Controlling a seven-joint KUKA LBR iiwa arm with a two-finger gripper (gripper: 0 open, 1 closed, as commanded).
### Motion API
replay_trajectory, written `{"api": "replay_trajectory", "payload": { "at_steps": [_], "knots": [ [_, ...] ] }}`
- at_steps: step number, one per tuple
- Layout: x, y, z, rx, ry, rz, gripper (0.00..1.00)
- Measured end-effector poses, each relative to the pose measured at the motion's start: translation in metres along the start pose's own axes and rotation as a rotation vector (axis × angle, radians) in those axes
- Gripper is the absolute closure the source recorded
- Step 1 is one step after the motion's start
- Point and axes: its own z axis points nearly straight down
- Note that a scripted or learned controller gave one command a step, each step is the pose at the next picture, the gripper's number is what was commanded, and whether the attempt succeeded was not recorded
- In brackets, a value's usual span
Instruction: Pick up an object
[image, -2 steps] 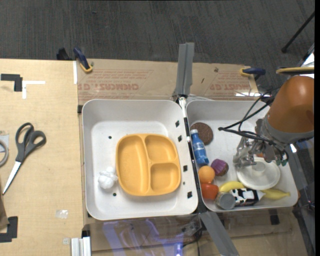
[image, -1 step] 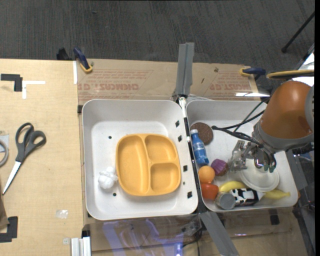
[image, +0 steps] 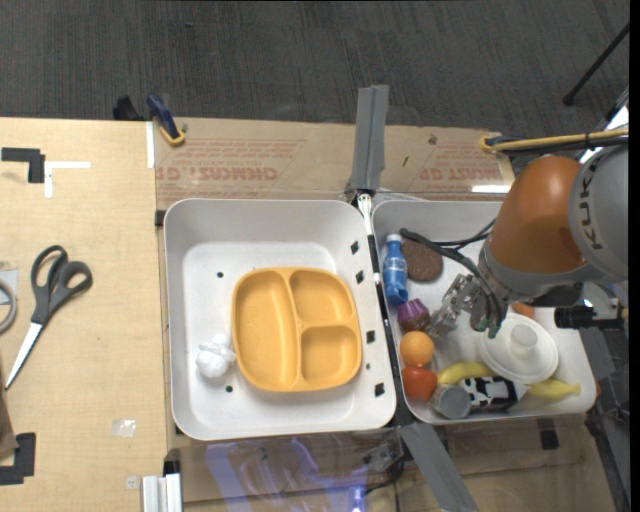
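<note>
My gripper (image: 452, 306) hangs low inside the right bin (image: 470, 208), under the orange wrist band. It sits just right of a purple object (image: 412, 315) and above an orange fruit (image: 417, 347). Around it lie a blue bottle (image: 395, 270), a brown oval thing (image: 425, 263), a red tomato-like piece (image: 419, 382), a banana (image: 465, 372), a white bowl-shaped item (image: 518, 345), a grey can (image: 452, 402) and a black-and-white object (image: 494, 392). Nothing shows lifted in the gripper.
The left bin (image: 190, 300) holds a yellow divided plate (image: 297, 328) and a crumpled white lump (image: 213, 357). Scissors (image: 48, 290) lie on the wooden bench at the left. The arm's body covers the right bin's far right part.
</note>
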Motion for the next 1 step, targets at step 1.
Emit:
{"api": "replay_trajectory", "payload": {
  "at_steps": [1],
  "knots": [
    [-0.0532,-0.0728,-0.1518,0.000,-0.004,0.022,1.00]
  ]
}}
